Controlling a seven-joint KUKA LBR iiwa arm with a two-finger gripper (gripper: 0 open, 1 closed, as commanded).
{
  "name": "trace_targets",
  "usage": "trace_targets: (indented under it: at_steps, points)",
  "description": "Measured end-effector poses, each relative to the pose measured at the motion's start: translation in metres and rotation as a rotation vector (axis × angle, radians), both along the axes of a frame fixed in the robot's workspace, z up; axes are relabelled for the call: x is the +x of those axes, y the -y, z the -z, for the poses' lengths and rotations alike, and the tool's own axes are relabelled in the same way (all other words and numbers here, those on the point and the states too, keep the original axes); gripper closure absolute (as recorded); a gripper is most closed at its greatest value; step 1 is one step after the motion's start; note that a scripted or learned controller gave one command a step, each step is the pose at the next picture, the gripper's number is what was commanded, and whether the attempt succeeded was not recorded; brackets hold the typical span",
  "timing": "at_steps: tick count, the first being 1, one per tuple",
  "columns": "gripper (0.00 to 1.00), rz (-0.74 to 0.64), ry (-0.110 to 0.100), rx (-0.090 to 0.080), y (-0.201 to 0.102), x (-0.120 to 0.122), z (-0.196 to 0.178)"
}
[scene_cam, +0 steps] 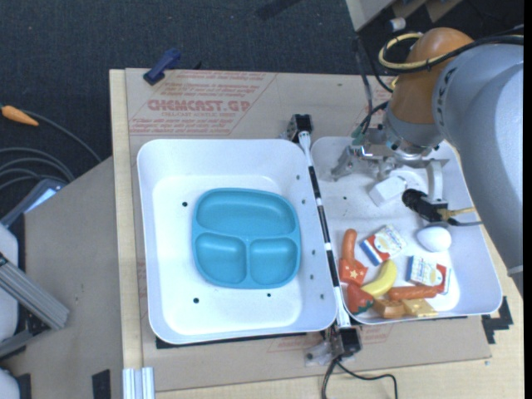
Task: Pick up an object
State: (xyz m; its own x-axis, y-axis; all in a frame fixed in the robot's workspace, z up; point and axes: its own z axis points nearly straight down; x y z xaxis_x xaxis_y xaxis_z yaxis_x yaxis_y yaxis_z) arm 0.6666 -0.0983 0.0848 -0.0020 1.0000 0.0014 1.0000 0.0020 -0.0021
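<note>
The gripper [378,166] hovered over the right bin's [486,293] far end, whether its jaws were apart was unclear, and the banana [381,279] near the front looked light, smooth, best pinched mid-curve.

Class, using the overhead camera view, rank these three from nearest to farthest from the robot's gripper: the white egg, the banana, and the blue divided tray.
Measured from the gripper, at the far end of the right bin:
1. White egg, right side of the right bin.
2. Banana, lower in the right bin's pile.
3. Blue divided tray, in the left bin.
</note>
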Motion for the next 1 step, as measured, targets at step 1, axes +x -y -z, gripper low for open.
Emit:
trace_targets:
  at_steps: [1]
  points:
    - [0.0, 0.003, -0.001, -0.001, -0.0025, -0.0812, 0.0005]
